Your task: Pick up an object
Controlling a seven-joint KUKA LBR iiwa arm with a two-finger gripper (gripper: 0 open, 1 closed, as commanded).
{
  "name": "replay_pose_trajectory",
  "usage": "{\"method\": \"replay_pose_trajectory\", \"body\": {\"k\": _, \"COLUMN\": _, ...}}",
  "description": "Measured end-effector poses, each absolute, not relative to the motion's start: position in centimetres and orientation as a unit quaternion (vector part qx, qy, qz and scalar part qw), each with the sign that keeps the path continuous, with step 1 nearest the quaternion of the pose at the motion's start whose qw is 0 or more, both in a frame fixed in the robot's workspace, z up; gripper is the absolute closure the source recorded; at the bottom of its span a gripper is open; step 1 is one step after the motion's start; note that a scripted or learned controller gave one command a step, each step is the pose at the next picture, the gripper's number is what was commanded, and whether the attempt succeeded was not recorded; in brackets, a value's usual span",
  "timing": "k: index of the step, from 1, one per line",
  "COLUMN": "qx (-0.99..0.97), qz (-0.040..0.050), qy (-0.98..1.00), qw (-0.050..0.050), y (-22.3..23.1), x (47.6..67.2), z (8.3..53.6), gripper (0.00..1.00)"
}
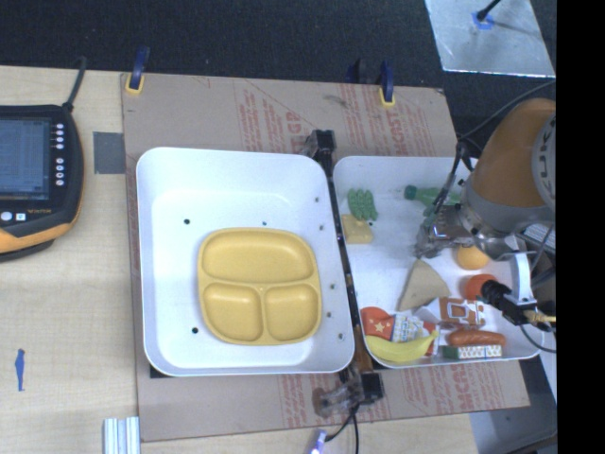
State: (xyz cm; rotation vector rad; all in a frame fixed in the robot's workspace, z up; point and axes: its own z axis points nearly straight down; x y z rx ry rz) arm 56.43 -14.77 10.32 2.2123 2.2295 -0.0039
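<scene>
Your gripper (437, 237) hangs low in the right bin (378, 173), toward its 3 o'clock side; you cannot tell its state. Toy foods lie around it: an orange ball (472, 255) just beside, a banana (402, 350) at 6 o'clock.

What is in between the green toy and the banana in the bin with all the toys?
In the camera view, a small yellow block sits just below the green toy; then bare white bin floor, then a red piece touching the banana.

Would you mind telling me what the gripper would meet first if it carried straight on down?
Probably the bare floor of the right bin, just above the tan wedge; the gripper points down there, though depth is unclear.
</scene>
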Motion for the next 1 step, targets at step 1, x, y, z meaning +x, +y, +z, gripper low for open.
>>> {"method": "replay_pose_trajectory", "body": {"k": 1, "qx": 0.704, "qz": 0.0029, "qy": 0.710, "qw": -0.006, "y": -20.57, "x": 56.82, "z": 9.18, "gripper": 1.00}}
